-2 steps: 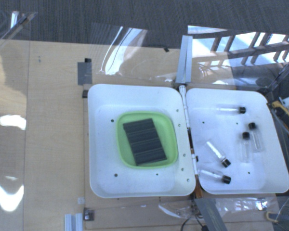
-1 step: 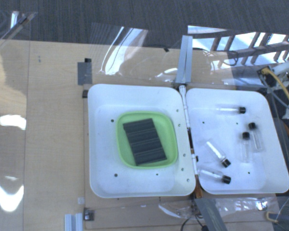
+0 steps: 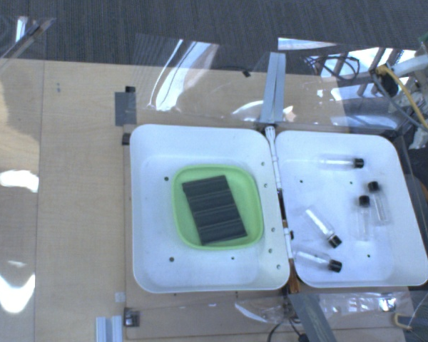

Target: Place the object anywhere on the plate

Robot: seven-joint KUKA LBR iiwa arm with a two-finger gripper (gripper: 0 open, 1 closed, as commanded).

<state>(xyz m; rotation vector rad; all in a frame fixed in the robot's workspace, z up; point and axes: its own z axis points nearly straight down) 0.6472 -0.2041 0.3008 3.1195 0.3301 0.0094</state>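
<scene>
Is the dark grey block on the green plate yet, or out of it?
On it. The block lies flat inside the plate in the left bin, all its edges within the plate's rim.

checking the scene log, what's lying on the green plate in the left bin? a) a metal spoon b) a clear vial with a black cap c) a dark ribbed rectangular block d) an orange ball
c: a dark ribbed block lies on the green plate in the left bin; the clear vials lie in the right bin.
</scene>
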